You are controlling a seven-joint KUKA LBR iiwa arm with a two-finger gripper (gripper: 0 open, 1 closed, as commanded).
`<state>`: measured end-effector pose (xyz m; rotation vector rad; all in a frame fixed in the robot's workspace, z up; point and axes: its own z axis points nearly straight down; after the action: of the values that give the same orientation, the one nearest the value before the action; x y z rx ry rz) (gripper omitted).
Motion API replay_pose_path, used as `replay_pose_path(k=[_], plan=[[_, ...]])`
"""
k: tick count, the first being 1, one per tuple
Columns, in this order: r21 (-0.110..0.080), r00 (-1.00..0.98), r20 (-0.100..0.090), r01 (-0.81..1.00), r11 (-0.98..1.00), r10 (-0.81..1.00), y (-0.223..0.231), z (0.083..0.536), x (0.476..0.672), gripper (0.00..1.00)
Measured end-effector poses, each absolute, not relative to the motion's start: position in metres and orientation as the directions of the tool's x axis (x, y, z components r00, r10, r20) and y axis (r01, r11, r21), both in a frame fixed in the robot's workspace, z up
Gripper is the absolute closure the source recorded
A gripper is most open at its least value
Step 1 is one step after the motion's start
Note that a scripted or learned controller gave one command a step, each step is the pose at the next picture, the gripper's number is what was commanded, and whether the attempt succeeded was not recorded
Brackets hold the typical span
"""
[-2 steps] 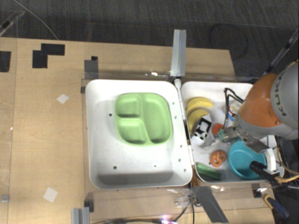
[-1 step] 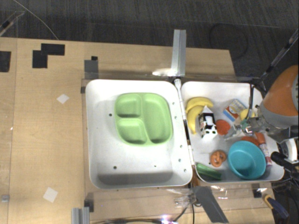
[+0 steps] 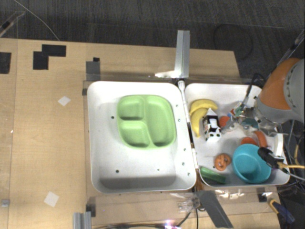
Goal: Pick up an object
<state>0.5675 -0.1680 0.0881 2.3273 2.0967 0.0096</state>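
Tool (image 3: pixel 237 119) over right bin (image 3: pixel 228 90), beside banana (image 3: pixel 199 109); can't tell its state. I see tan wooden desk (image 3: pixel 43 142), dark carpet (image 3: pixel 119 13) beyond the bin.

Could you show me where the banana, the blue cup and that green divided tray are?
banana (image 3: pixel 199 111): camera view, on the middle of its yellow curve.
blue cup (image 3: pixel 251 163): camera view, inside the open bowl of it.
green divided tray (image 3: pixel 145 120): camera view, on the ridge between its compartments.
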Motion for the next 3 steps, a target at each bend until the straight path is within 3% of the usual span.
replay_pose_path(k=[1, 2, 3], plan=[[-0.031, 0.405, -0.013, 0.914, -0.405, 0.914, -0.11, 0.088, 0.651, 0.0], [-0.028, 0.394, -0.012, 0.919, -0.394, 0.919, -0.107, 0.098, 0.653, 1.0], [0.014, 0.528, 0.011, 0.849, -0.529, 0.849, -0.05, 0.225, 0.673, 1.0]])
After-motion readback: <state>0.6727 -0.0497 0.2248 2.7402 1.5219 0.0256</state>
